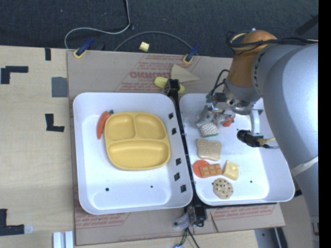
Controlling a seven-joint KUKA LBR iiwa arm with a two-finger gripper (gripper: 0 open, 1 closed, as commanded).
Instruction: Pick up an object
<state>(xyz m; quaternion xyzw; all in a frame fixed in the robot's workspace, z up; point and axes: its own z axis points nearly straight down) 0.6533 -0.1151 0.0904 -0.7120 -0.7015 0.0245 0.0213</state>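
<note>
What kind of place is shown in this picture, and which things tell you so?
Probably a robotics lab bench set up for grasping trials, not a kitchen. Two white bins sit side by side: the left bin holds a yellow divided plate, the right bin toy food like a cookie. The arm's hand reaches in.

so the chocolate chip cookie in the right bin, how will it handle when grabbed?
The cookie lies flat and disc-shaped, so it probably won't roll or tip. It looks like stiff toy food, likely light. Its low profile may make a top-down pinch slip, and the cracker sits close beside it.

Yellow divided plate (137,140) and orange carrot (102,124) in the left white bin (93,190); brown-speckled cookie (223,188) in the right bin (269,185).
</note>
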